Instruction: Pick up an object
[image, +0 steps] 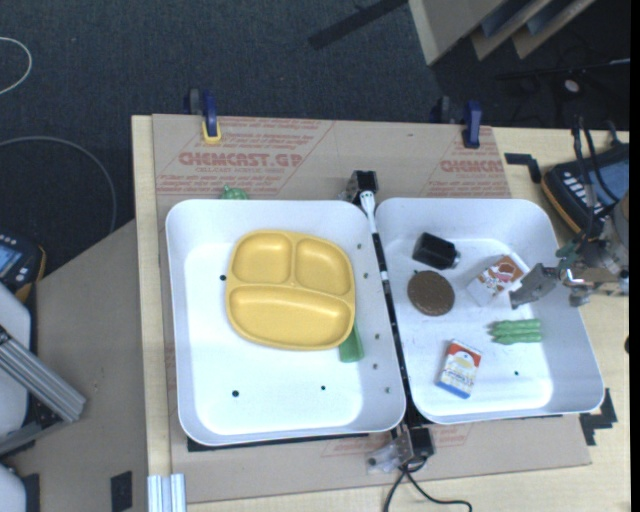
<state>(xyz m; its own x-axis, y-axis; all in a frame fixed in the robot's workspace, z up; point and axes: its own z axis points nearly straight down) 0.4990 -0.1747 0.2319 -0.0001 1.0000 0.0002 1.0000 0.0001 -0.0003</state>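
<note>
Two white bins on a cardboard-topped bench (300, 150)

Dark carpet (150, 60) surrounds it. The gripper (535, 285), fingers spread and holding nothing, hovers in the right bin (570, 390) beside a white packet (497, 280).

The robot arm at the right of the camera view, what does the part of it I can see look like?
The hand is a small metallic grey piece with a dark, angular tip, reaching in over the right bin. Behind it sits a blocky grey and silver wrist section. Thin dark cables loop above it near the frame's edge. No markings are legible.
</note>
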